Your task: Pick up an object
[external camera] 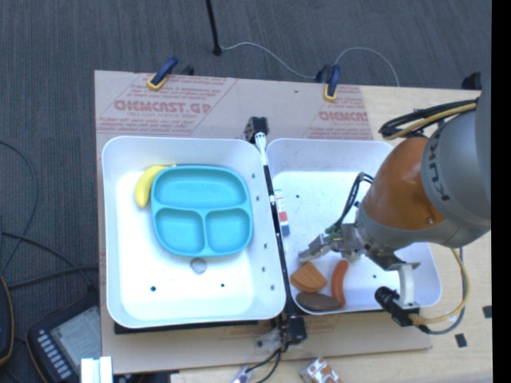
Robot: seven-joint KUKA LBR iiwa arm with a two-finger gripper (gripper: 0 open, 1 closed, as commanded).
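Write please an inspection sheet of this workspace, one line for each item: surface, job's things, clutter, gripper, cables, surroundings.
Surface: brown board with red print, bearing the left bin and the right bin, side by side.
Job's things: in the right bin, near its front edge, an orange wedge, a red sausage and a dark brown piece. In the left bin, a blue divided plate with a banana at its left rim.
Clutter: a small grey item just in front of the plate; what it is cannot be told.
Gripper: gripper low over the right bin, just above the orange wedge.
Cables: thin wire behind the board; black and yellow cables on the arm.
Surroundings: dark carpet; two clamps on the board's far edge.
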